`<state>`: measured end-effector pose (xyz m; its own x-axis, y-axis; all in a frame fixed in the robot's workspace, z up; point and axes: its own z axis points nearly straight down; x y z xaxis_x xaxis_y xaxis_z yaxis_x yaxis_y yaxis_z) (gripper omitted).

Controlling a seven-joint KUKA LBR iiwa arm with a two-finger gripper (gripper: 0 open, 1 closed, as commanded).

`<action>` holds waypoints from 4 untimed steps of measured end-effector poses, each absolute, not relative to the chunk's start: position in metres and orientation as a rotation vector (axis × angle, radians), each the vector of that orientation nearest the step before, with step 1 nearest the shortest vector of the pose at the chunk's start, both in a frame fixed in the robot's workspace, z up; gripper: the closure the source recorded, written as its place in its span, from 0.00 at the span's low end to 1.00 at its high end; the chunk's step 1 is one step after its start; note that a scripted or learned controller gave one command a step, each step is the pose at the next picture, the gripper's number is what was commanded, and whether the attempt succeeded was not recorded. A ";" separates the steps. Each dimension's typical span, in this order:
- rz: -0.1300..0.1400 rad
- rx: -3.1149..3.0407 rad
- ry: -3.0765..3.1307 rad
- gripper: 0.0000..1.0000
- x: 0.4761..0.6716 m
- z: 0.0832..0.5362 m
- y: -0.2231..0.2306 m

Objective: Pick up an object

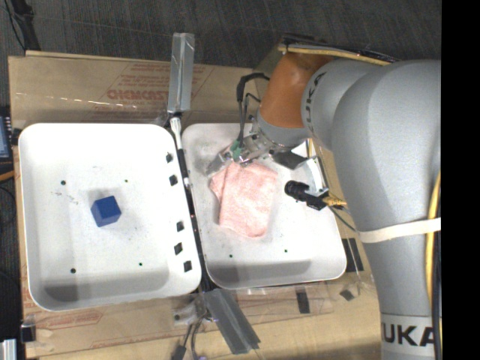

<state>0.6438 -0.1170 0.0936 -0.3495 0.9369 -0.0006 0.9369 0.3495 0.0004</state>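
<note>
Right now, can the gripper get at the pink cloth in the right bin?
Probably yes. The gripper sits at the top edge of the pink cloth, which lies flat in the right bin with nothing on it.

The grey arm [382, 148] reaches in from the right and bends downward, its orange band [289, 92] just above the wrist. The hand [238, 154] points down, low.
</note>
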 end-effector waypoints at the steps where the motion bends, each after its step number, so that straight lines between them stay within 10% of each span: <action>1: 0.001 1.758 2.602 0.00 0.548 0.094 -0.099; 2: 0.000 1.753 2.604 1.00 0.549 0.104 -0.099; 3: 0.000 1.753 2.604 0.00 0.549 0.104 -0.099; 4: -0.002 1.882 2.518 0.00 0.601 0.092 -0.110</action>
